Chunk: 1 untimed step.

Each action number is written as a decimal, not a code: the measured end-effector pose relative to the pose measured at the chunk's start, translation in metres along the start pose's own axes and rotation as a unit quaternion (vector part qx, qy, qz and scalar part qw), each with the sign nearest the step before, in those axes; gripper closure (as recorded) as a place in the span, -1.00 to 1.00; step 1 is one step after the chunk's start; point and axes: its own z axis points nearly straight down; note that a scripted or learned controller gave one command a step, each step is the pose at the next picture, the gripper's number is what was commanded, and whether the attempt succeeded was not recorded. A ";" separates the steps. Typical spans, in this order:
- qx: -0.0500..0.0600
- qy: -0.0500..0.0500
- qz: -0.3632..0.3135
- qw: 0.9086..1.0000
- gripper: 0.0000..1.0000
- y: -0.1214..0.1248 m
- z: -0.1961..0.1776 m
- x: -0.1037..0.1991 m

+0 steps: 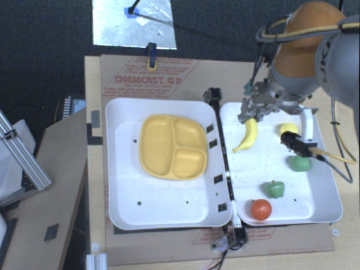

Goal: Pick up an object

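Claw over the banana in the right bin

The claw (pixel 251 116) sits at the top end of the banana (pixel 247 136); its opening can't be told. Toy-like, probably light, stiff and slick: grip across the curved middle.

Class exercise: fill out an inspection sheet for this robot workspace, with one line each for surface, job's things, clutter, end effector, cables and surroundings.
Surface: two white bins, left bin, right bin, on a cardboard sheet.
Job's things: banana, yellow fruit, green fruit, green pepper, tomato, all in the right bin.
Clutter: yellow divided tray in the left bin.
End effector: end effector at the banana's top end; grip cannot be judged.
Cables: cable over the right bin's edge.
Surroundings: foil sheet on dark floor.
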 end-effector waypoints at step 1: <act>0.000 0.001 -0.001 1.000 1.00 -0.012 0.000 0.059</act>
